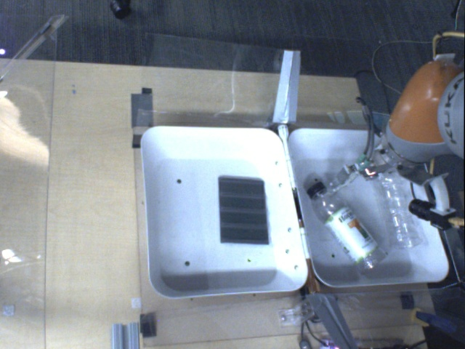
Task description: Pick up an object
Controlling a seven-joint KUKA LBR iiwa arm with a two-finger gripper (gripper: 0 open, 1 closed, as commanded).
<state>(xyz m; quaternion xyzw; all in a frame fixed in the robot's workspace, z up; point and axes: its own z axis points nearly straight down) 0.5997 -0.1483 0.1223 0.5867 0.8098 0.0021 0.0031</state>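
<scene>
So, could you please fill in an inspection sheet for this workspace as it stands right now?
Surface: wooden bench bearing two white bins, left bin and right bin, side by side.
Job's things: labelled clear bottle with a black cap lying slantwise in the right bin; a second clear bottle lying beside it, nearer the arm.
Clutter: dark ribbed rectangle lying flat in the middle of the left bin.
Grippers: gripper low over the right bin's far part; finger state cannot be told.
Cables: thin cables looping behind the arm.
Surroundings: dark carpet beyond the bench; clear panel at the left.
</scene>
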